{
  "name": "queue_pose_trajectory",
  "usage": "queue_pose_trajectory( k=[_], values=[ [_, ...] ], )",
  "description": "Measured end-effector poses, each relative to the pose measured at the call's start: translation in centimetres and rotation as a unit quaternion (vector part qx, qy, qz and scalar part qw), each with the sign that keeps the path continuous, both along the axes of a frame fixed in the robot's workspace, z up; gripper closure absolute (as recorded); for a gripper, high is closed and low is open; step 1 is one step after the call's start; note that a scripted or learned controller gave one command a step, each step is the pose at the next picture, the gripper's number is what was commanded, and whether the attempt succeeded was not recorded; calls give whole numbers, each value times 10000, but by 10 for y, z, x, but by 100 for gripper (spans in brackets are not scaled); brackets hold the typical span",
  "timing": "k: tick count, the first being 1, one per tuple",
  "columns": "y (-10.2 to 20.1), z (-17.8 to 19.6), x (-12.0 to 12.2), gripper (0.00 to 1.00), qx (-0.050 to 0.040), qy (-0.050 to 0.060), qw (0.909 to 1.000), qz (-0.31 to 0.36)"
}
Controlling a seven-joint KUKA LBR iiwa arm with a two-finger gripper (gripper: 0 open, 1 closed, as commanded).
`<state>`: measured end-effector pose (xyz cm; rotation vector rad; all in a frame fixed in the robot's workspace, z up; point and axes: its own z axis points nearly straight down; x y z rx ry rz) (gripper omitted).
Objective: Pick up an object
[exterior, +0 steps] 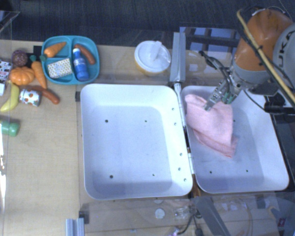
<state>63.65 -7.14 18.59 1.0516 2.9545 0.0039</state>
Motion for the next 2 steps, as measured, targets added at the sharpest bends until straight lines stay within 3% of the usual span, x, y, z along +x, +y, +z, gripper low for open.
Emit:
queue_pose_trajectory(
  k=[1, 2],
  values=[
    [-14, 4, 27, 100, 2, -5, 9902, -1395],
    [34, 4, 33, 100, 10, 3, 9650, -2623]
  ],
)
